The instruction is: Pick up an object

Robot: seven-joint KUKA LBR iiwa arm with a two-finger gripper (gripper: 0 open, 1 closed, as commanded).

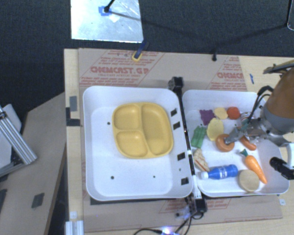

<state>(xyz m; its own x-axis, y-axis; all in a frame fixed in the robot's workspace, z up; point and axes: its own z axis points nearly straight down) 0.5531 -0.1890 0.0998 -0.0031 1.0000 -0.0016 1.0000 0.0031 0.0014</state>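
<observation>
The right bin point(220, 98) holds several toy foods: a purple piece point(206, 115), a yellow piece point(220, 113), a red-orange tomato point(233, 113), a pale yellow slice point(214, 129), a green pod point(198, 136), an orange ring point(223, 145), a carrot point(254, 165), a blue bottle point(221, 172), a beige round piece point(248, 180) and a tan piece point(201, 159). My gripper point(231, 140) reaches in from the right and sits low over the orange ring, its tips at the ring's upper right edge.
The left bin point(100, 175) carries a yellow three-compartment plate point(141, 129). A black divider with clips point(182, 131) runs between the bins. The arm's orange band point(288, 99) hangs over the right bin's far right side. A metal sheet point(106, 13) lies beyond the bench.
</observation>
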